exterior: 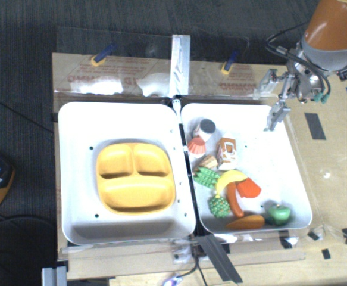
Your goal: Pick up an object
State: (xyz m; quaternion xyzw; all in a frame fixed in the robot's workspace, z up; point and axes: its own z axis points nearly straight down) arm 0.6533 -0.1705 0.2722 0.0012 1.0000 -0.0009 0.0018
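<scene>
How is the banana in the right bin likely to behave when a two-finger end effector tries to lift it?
The banana looks like smooth toy plastic, so probably light and stiff but slippery. Its curved shape could twist in a grip. It touches the red pepper, which may get dragged along.
</scene>
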